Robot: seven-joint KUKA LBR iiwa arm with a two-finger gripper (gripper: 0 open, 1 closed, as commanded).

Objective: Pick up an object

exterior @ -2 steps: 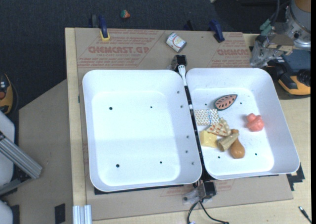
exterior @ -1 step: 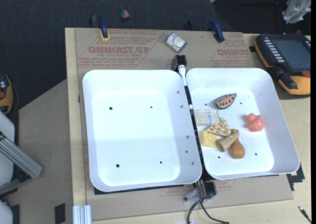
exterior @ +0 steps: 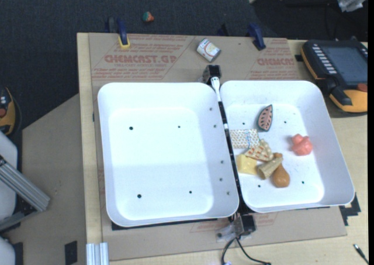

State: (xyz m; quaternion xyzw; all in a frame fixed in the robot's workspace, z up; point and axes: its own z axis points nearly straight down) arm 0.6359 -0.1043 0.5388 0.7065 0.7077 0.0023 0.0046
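The right bin point(exterior: 327, 141) holds several small toy foods. A watermelon slice point(exterior: 265, 117) lies near its middle top. A pink piece point(exterior: 301, 144) sits toward the right side. Near the bin's left wall a checkered cracker-like piece point(exterior: 243, 138), a pizza-like wedge point(exterior: 259, 152) and a yellow cheese block point(exterior: 247, 165) lie bunched together. A tan and orange drumstick-like piece point(exterior: 277, 173) touches that bunch at the lower right.
The left bin point(exterior: 117, 100) stands beside the right one on a brown board point(exterior: 152, 56). A small white box point(exterior: 208, 50) lies on the board behind the bins. A teach pendant point(exterior: 342, 68) rests at the right, and blue clamps point(exterior: 122, 31) hold the board's far edge.
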